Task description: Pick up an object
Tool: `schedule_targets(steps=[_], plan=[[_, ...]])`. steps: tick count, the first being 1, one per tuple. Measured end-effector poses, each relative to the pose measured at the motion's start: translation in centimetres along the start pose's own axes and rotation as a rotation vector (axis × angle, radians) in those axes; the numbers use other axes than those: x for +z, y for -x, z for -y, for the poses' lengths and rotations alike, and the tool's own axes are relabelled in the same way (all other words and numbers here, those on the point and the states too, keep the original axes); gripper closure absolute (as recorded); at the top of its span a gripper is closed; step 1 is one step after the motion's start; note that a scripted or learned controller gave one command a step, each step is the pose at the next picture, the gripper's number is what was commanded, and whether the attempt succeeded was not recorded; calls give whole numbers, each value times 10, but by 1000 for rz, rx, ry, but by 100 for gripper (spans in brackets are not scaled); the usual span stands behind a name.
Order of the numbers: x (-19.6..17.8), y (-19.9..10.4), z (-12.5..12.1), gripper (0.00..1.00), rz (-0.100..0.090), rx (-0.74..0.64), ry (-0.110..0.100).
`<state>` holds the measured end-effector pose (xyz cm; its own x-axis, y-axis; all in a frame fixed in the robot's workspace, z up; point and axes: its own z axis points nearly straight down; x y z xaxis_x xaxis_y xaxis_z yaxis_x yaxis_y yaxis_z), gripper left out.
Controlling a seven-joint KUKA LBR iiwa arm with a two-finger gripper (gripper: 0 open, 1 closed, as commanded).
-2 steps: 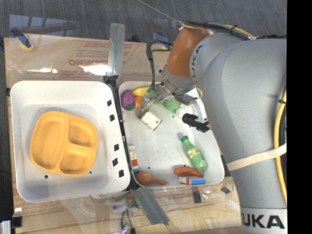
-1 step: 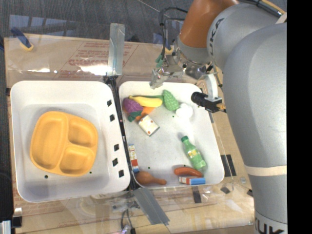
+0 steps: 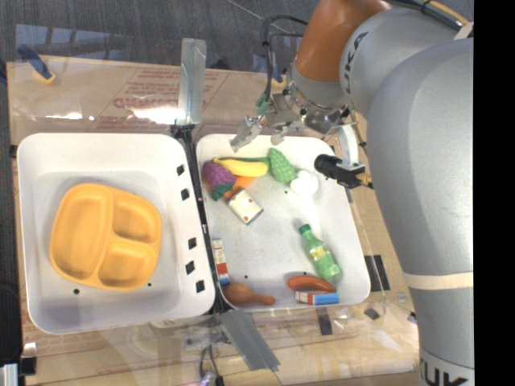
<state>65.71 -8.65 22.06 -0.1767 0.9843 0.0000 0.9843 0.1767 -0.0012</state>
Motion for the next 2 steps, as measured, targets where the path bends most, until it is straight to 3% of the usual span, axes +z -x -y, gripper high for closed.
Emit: schedule_targets(steps=[1,2], plan=[[123,30,32,0,1,27,-7],[109,27,29,100,0,17,-2]])
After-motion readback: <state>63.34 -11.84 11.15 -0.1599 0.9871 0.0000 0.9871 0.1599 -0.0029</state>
